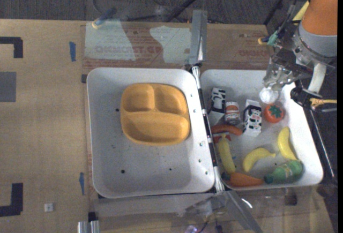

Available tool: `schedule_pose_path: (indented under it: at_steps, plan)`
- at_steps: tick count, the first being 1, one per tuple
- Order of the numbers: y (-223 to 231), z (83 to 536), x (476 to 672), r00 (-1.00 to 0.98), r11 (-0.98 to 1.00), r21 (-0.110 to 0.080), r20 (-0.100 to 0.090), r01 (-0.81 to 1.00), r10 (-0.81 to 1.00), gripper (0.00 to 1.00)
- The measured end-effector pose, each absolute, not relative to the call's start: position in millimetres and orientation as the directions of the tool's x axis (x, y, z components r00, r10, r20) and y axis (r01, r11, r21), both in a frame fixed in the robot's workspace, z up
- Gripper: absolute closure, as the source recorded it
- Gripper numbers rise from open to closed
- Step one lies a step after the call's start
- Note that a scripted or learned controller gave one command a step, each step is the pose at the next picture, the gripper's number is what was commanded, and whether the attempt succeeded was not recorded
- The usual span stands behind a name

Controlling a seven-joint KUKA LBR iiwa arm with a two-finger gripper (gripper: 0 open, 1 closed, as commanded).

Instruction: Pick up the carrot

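The carrot (245, 179) is orange and lies flat against the front wall of the right bin (313, 157), left of a green vegetable (284, 172). My gripper (277, 80) hangs over the back right corner of that bin, far from the carrot and just above a small white round object (267, 95). Nothing shows in its grasp.
The right bin also holds three yellow bananas (225, 155), (257, 157), (285, 143), a red tomato (274, 113), two cow-patterned cartons (217, 99), (253, 117), a small can (232, 113) and a red sausage-like piece (226, 130). A yellow divided plate (155, 114) sits in the left bin (107, 167).
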State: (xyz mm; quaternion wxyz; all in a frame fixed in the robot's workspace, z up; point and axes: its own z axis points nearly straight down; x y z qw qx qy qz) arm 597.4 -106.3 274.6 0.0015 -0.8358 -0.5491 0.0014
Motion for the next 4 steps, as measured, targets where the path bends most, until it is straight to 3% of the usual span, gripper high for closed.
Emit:
schedule_pose_path:
  at_steps: [1, 2, 3, 4]
  plan:
    - [-107, 253, 631.7, 0.771, -0.771, 0.001, -0.001, 0.637, 0.637, 1.00]
    - [-90, 229, 637.2, 0.359, -0.359, -0.005, 0.000, 0.933, 0.933, 1.00]
    - [-94, 264, 667.1, 0.682, -0.682, 0.001, 0.000, 0.731, 0.731, 1.00]
    - [-111, 249, 634.5, 0.406, -0.406, -0.003, 0.000, 0.914, 0.914, 1.00]
